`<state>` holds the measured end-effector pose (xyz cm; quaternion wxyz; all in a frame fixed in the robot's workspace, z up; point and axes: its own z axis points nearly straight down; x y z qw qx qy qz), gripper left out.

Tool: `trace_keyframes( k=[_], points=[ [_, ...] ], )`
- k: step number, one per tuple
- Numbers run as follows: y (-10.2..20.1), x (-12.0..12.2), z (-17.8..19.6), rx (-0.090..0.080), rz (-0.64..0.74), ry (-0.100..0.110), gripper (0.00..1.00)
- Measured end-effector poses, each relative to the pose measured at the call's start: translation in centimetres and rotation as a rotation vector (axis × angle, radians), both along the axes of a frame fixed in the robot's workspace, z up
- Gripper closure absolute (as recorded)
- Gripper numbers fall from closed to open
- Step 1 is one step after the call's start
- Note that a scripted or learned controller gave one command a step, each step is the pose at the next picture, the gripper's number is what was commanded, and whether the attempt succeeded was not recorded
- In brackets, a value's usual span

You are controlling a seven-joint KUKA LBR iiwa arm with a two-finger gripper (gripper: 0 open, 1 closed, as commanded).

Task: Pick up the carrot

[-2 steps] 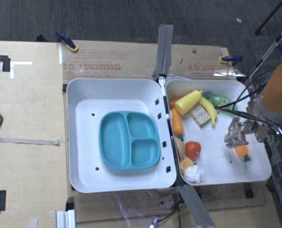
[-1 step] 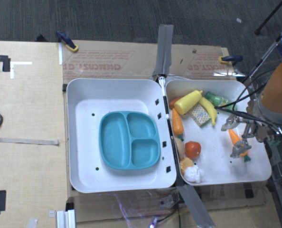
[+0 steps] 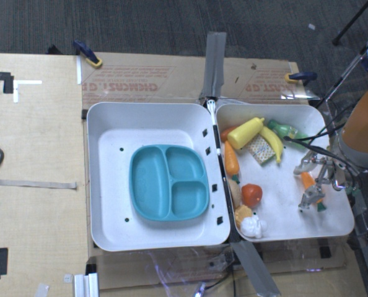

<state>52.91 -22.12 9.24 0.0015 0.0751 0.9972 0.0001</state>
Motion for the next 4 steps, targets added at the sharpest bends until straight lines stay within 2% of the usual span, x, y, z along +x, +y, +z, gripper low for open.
trace_keyframes(
  k=[1, 2, 3, 4],
  points=[
    [0.0, 0.2, 1.0, -0.002, 0.003, -0.005, 1.00],
    [7.3, -1.9, 5.6, 0.000, 0.138, -0.001, 1.00],
    [7.3, -1.9, 5.6, 0.000, 0.137, -0.001, 0.00],
    [1.1, -1.5, 0.0, 0.000, 0.039, 0.001, 0.00]
  ],
)
